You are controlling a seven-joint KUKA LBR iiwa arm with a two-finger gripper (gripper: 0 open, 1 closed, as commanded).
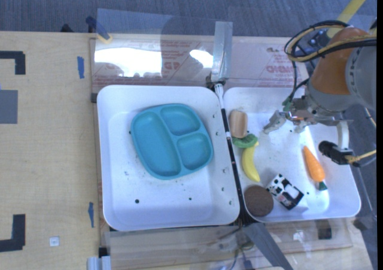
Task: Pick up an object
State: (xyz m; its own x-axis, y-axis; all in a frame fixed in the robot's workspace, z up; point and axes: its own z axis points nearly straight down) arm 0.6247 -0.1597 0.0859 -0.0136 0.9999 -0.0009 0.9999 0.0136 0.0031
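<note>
So, left bin (114, 161) holds a blue tray (172, 140); right bin (344, 200) has banana (249, 164), carrot (313, 164), w/ gripper (280, 120) fingers spread, grasping nothing.

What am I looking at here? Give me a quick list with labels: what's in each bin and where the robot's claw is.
left bin: blue divided plate
right bin: banana, carrot, tan cylinder, brown round object, black-and-white toy
gripper: over the right bin's upper part, holding nothing
arm: enters from the right
</note>
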